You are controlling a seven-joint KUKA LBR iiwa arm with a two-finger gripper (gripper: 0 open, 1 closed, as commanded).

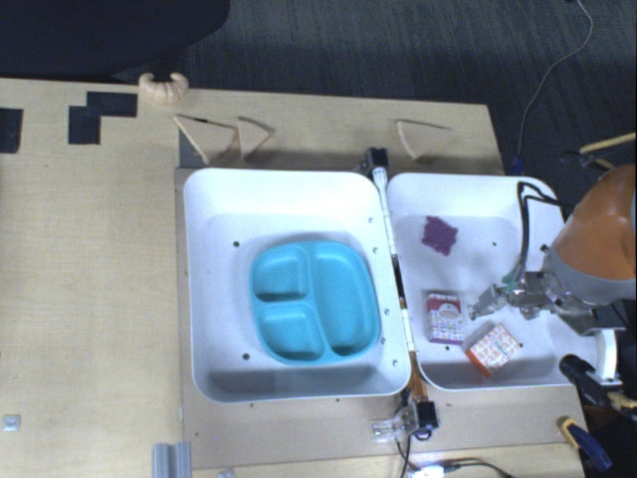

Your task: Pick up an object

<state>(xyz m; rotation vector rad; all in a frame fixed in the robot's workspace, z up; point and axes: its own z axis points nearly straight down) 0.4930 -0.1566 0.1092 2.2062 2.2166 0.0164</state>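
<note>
In the right bin [468, 199] lie three small things. A purple lumpy piece [439, 234] rests toward the back. A red and white packet [445, 317] sits near the middle, and an orange and white packet [493, 348] lies at the front. My gripper [490, 301] hangs over the bin's right part, just above and between the two packets. It reaches in from the right under the orange-banded wrist [602, 237]. Nothing shows in its grasp.
The left bin [214, 217] holds a blue divided plate [314, 300]. A black divider [383, 217] runs between the bins. Cables [521, 229] trail along the arm at the right bin's far side. The wooden bench [90, 287] surrounds both bins.
</note>
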